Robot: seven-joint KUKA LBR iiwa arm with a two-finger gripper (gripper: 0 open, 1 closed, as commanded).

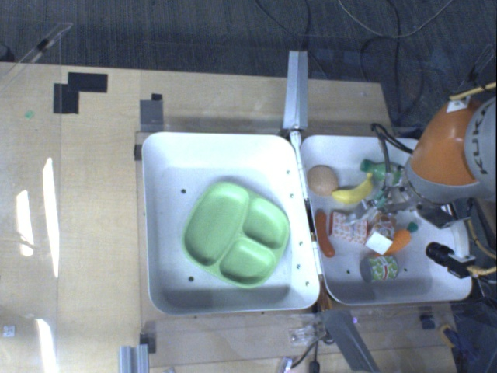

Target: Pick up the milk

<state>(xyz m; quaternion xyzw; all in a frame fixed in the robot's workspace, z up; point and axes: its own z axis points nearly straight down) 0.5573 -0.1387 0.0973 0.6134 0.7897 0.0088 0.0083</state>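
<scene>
**Me:** The milk [378,237] is what I'm after. I take it to be the small carton with the white top lying in the right bin [435,286], just above the round green-labelled can [381,269]. I'll use that can as my marker for everything.

**Colleague:** What's packed around the carton?

**Me:** A red-and-white packet [347,228] up and left of the can, touching the milk. An orange carrot [399,242] just up and right of the can, right against the carton. Further up and left, a banana [353,190] and a brown egg-like ball [322,179]. A red sausage [324,234] lies left of the can by the bin wall.

**Colleague:** And the hand?

**Me:** The hand [388,196] sits above the can, over the clutter beyond the milk. I can't tell whether it's open or closed; the wrist hides it.

**Colleague:** So which step?

**Me:** I'd judge it as the approach, nothing lifted yet. Next calls for lining up on the carton and descending without snagging carrot or packet.

**Colleague:** The left bin?

**Me:** Far left of the can, holding a green divided tray [237,231].
</scene>
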